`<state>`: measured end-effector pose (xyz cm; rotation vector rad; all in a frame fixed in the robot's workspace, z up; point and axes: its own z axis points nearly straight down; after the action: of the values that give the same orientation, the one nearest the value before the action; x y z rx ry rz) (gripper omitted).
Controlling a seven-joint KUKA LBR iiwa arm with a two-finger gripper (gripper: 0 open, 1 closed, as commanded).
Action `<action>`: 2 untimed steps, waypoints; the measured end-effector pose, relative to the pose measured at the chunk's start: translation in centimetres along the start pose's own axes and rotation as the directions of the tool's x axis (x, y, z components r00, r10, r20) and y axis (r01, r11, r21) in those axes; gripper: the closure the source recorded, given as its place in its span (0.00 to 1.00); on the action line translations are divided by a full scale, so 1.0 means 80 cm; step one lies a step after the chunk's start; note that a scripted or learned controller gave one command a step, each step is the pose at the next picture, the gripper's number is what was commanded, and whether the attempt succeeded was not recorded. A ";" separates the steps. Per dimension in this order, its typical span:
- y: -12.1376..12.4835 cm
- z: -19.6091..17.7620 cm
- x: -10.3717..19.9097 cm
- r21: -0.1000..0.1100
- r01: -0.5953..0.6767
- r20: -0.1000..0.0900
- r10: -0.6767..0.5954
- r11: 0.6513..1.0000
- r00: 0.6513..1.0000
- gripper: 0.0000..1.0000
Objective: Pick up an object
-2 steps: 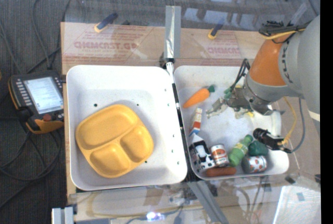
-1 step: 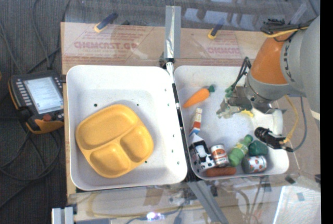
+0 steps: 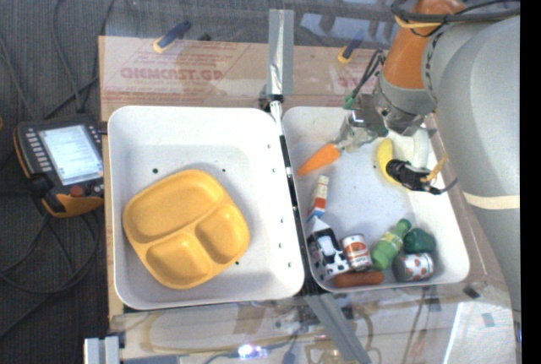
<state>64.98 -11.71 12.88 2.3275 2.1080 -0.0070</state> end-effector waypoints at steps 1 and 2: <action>0.000 0.000 0.000 0.000 0.000 0.001 0.000 1.000 1.000 0.00; 0.024 0.050 0.019 -0.009 0.108 0.003 -0.108 0.994 0.994 0.00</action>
<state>67.05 -10.37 8.90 2.2048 2.2248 -0.0008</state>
